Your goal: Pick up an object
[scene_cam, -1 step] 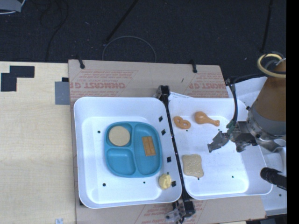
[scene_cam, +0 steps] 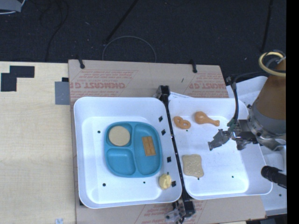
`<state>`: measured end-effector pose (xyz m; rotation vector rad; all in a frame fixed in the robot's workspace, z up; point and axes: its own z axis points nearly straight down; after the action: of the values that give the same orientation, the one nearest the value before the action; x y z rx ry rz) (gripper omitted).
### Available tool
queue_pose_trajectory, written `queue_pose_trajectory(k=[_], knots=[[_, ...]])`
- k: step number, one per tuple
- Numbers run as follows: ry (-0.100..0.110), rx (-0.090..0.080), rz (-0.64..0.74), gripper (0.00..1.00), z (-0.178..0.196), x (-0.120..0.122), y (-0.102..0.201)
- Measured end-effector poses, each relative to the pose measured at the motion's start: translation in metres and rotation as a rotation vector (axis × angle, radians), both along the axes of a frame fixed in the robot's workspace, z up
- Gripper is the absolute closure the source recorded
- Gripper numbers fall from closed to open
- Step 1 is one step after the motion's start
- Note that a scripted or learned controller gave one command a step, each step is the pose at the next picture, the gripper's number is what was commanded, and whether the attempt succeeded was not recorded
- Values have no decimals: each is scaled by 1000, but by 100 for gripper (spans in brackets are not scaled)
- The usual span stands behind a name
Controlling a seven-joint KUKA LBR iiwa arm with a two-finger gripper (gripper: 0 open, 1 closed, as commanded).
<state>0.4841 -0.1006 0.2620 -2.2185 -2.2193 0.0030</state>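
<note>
Nothing is lifted yet, as I read it. The likeliest targets lie loose on the floor of the right bin: a pretzel piece, a drumstick-shaped toy beside it, and a flat tan slab near the front. My pincer hangs between them with nothing gripped; I cannot tell how wide it stands. Descent, grasp and lift all remain. The blue tray sits in the left bin.

fixed overhead camera, slanted down, both bins in frame
</note>
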Motion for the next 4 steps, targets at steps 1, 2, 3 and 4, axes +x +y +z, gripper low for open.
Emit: queue_pose_trajectory(k=[1, 2, 3, 4], knots=[[6, 1, 0, 0, -55, 2, 11], [5, 1, -1, 0, -100, 3, 7], [6, 2, 0, 0, -159, -6, 15], [4, 1, -7, 100, -146, -5, 13]])
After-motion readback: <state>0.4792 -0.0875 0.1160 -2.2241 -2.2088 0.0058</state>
